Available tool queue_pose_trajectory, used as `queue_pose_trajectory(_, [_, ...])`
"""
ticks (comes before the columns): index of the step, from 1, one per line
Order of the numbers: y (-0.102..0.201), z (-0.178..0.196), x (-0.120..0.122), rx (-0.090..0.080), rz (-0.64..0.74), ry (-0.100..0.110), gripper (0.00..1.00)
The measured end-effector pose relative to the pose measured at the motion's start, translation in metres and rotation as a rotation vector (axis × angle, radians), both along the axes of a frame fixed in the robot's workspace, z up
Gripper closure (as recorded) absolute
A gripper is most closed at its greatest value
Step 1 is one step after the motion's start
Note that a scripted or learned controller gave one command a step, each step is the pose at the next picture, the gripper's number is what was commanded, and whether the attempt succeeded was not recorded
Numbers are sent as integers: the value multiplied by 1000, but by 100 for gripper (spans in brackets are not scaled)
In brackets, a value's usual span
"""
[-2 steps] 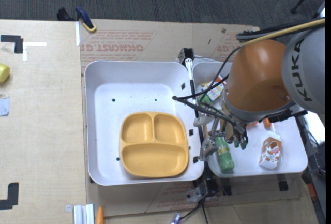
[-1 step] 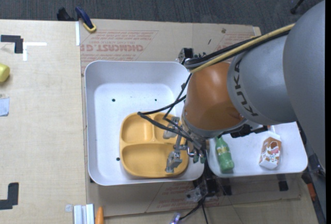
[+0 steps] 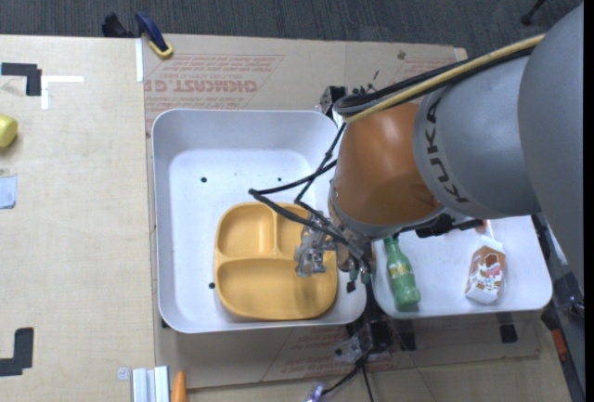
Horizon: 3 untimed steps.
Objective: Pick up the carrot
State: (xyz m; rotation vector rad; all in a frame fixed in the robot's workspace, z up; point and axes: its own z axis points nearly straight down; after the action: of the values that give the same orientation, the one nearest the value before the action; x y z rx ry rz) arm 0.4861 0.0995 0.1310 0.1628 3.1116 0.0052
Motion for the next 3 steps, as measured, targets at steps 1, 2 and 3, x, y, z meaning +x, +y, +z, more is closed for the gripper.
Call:
queue_pose_trajectory(1, [0,9,3,1,2,-6,100])
queue_pose_trajectory(2, [20,-29,-2,7,-500,9,100])
queue_pose_trajectory(3, [48,-27,3,2,-272,-5,100])
